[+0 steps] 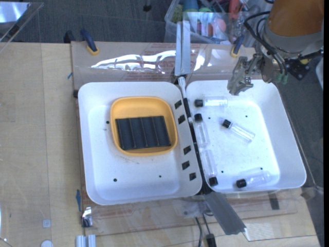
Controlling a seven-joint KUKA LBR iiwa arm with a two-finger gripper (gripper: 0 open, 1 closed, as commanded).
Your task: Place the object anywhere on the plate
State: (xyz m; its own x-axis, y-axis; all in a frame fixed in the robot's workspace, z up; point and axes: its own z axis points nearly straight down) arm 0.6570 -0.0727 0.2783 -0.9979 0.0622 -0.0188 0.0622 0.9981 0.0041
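Note:
A yellow plate (pixel 118 109) sits in the left white bin (pixel 97 184). A black ridged rectangular block (pixel 143 133) lies flat on the plate, filling most of its middle. My gripper (pixel 237 87) hangs over the far edge of the right white bin (pixel 288 138), well to the right of the plate and apart from the block. I see nothing held at its tip. The grey wrist and orange band rise behind it toward the upper right.
Several clear vials with black caps lie in the right bin: one near the far edge (pixel 213 102), one in the middle (pixel 237 129), two along the left wall (pixel 201 131), one at the front (pixel 253 179). A clear box of clutter (pixel 211 14) stands behind the bins.

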